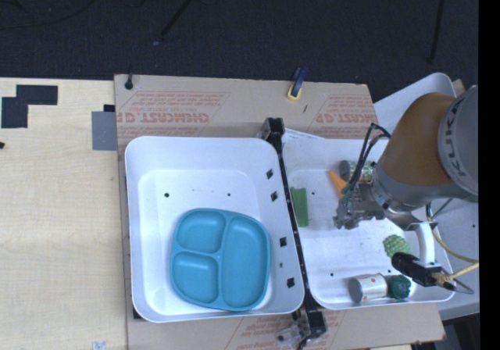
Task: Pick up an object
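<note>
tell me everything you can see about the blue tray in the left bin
The blue tray is a light blue, plastic-looking dish with rounded corners, divided by raised ridges into three compartments: two smaller ones on its left and one long one on its right. It lies flat, right side up and slightly rotated, on the floor of the left bin, toward the near side. Nothing sits in it or touches it.

This is a robotics lab or test cell, not a home. Two shallow white bins (205,155) sit clamped side by side on a sheet of printed cardboard (234,110) laid over a pale wooden bench (55,216). A grey industrial arm with an orange band (418,145) reaches in from the right, trailing loose cables (367,149). Behind the bench lies dark carpet (234,12) crossed by wires. Black and grey tape patches (101,130) mark the benchtop.
</note>
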Controlling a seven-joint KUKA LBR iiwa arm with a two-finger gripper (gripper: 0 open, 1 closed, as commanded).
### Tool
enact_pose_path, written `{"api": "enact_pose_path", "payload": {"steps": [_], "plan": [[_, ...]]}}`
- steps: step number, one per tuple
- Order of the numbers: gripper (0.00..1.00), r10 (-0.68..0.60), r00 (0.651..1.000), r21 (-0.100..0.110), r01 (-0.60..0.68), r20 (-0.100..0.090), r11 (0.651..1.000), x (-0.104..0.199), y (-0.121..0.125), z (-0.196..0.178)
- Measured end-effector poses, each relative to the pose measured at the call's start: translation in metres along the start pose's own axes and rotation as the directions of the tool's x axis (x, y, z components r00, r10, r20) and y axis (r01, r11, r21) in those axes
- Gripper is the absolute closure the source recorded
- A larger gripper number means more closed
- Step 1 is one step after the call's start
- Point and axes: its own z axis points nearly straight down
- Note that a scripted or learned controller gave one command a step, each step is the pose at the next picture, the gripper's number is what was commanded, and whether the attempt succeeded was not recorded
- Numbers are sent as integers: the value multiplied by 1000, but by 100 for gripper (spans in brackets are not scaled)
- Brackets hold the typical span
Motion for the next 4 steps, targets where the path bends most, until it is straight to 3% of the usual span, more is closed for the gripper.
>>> {"api": "enact_pose_path", "payload": {"steps": [2, 4], "plan": [[100, -6, 1000, -2, 6, 0, 1000, -4, 1, -87], [100, -12, 1000, 6, 12, -2, 1000, 110, -28, -87]]}}
